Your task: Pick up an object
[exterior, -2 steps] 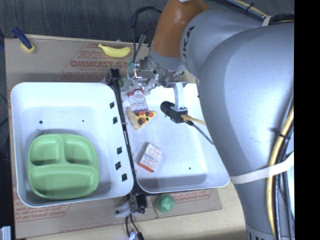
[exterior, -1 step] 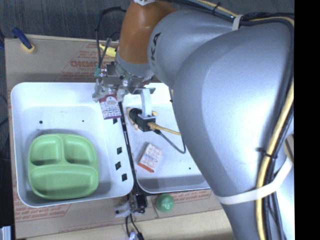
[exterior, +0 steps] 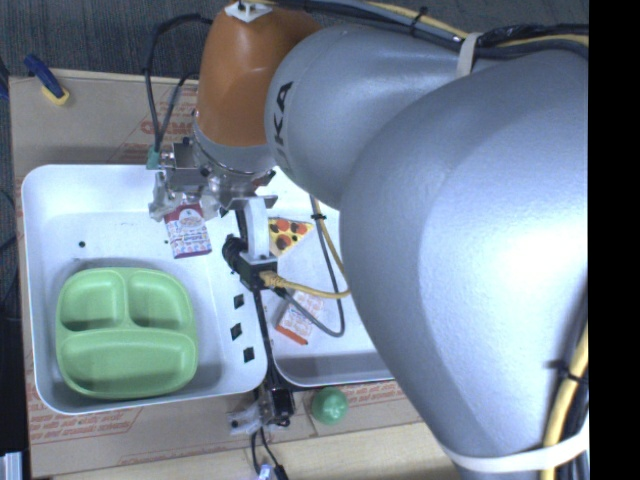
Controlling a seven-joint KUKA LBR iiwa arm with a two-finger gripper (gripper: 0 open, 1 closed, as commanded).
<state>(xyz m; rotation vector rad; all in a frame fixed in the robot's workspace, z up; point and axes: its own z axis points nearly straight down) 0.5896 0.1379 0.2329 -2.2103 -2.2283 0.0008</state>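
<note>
Two shallow white bins (exterior: 60,208) sit on a cardboard-covered bench. The gripper (exterior: 185,213) hangs over the left bin's twelve o'clock edge, a small labelled packet (exterior: 187,235) right at its tip; whether it is pinched cannot be told. A green divided tray (exterior: 125,333) lies at seven o'clock, untouched. The pick looks unconfirmed.

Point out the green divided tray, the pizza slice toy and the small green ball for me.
green divided tray (exterior: 126,331): camera view, on the ridge between its compartments.
pizza slice toy (exterior: 288,234): camera view, on its topped face, in the right bin.
small green ball (exterior: 328,405): camera view, on its middle, outside the bins.
</note>
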